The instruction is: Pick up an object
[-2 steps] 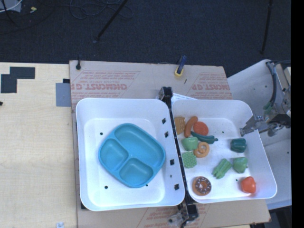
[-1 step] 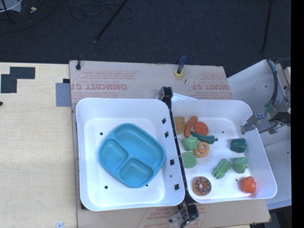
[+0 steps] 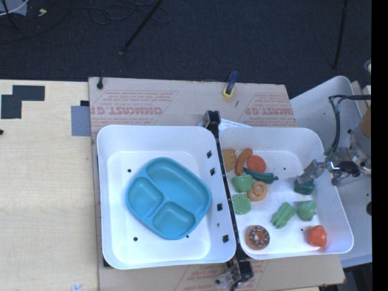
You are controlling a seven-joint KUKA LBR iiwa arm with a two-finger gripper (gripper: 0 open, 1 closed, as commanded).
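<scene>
At right of frame, my gripper (image 3: 305, 179) sits low in the right bin (image 3: 330, 156), touching a dark teal toy (image 3: 304, 188). Finger spacing and any grasp: cannot tell. Blue divided plate (image 3: 168, 197) lies in left bin (image 3: 115, 162).

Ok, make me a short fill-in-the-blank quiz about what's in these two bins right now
1. The blue divided plate lies in the ____ bin.
2. The chocolate donut sits near the right bin's ____ edge.
3. The gripper is over the ____ bin.
4. The plate has ____ compartments.

Missing words: left; front; right; three
</scene>
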